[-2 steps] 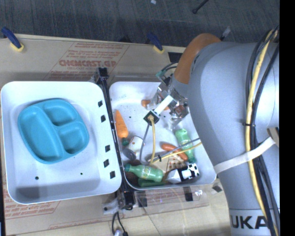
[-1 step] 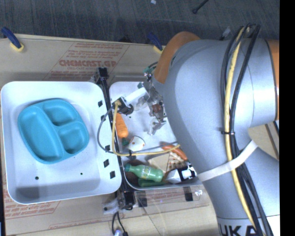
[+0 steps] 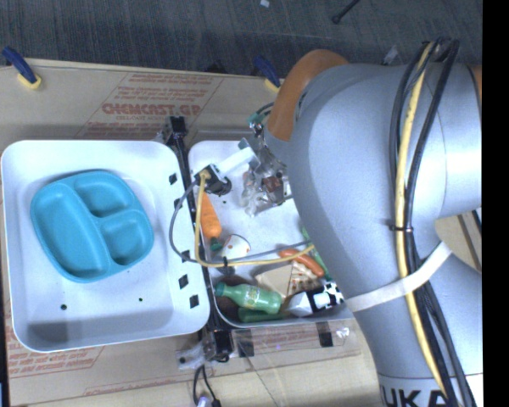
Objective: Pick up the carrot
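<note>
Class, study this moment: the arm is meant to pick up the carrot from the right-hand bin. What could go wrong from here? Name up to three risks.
1. The carrot lies against the right bin's left wall, so a finger may strike the wall.
2. A dark cable loops beside the carrot and might snag.
3. The gripper sits to the carrot's right; nearby clutter, such as the green bottle, could be grabbed instead.

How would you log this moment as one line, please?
gripper: above right bin, holding nothing visible | carrot: at bin's left wall, ungrasped
</note>
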Motion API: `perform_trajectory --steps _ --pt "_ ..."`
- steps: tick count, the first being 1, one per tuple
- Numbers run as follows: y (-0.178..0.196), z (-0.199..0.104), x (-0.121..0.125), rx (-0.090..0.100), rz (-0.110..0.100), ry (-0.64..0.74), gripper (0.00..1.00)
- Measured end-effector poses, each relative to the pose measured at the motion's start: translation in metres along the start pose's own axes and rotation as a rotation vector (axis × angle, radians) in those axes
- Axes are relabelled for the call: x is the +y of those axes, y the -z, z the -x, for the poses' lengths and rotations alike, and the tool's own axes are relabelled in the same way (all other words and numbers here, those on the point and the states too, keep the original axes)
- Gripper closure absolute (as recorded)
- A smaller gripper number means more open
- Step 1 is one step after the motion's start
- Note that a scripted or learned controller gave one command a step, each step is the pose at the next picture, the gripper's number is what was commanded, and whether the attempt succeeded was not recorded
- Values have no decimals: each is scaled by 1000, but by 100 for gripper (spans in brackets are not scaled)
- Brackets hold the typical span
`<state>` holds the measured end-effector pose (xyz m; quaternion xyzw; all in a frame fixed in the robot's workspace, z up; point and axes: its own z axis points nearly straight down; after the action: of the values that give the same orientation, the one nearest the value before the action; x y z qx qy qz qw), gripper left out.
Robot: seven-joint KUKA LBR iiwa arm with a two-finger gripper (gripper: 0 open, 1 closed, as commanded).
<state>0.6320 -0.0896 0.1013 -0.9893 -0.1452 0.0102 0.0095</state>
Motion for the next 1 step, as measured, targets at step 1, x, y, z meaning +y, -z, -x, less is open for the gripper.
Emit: perform_trajectory --steps 1 --pt "0 0 -1 -1 -1 2 0"
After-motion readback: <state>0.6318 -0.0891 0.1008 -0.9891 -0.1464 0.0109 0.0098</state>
